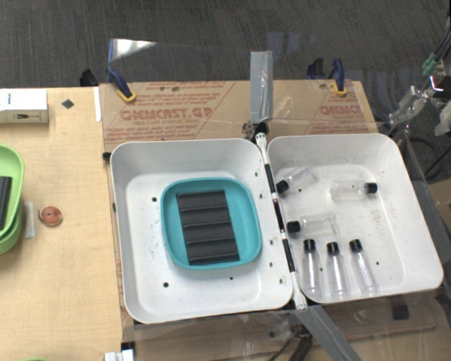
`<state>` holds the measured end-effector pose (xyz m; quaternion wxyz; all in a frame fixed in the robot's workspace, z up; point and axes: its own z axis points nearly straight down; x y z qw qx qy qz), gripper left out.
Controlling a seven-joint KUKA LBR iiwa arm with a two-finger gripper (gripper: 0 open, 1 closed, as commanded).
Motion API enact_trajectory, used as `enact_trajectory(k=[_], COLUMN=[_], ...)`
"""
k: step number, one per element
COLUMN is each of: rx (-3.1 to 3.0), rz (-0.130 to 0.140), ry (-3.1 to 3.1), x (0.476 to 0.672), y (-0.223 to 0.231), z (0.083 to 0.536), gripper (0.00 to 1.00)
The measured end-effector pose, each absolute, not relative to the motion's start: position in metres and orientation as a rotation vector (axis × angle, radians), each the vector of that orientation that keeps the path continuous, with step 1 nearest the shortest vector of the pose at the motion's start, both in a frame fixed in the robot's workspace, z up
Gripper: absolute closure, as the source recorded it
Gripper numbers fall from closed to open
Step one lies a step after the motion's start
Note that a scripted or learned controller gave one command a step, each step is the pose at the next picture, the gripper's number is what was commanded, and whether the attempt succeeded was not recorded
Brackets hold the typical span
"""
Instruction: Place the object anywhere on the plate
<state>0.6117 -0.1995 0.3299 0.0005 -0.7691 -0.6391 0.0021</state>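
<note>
A teal square plate (247, 220) lies in the middle of the left white bin (140, 278). A black ridged block (207, 226) covers most of the plate's middle. In the right white bin (411, 272) lie several clear vials with black caps. Three of them (335, 267) stand side by side near the front. Another vial (309, 226) lies by the divider, one (295, 180) sits at the back left, and one (353, 190) at the back middle. All the vials lie flat on the bin floor, apart from the plate.
Brown cardboard (176, 110) backs the bins, held by clamps (121, 89). On the wooden bench to the left are a green tray (7, 176), a white box (14, 108) and a small orange disc (51, 215). Metal fittings and cables (425, 97) stand at the right edge.
</note>
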Motion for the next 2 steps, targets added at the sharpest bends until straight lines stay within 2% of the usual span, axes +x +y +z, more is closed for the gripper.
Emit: enact_trajectory(k=[1,2], rx=[-2.454,-2.499], rz=[0.003,0.006], ry=[-1.963,-1.903], x=[0.659,0.659], y=[-0.212,-0.198], z=[0.390,0.297], gripper=[0.00,0.00])
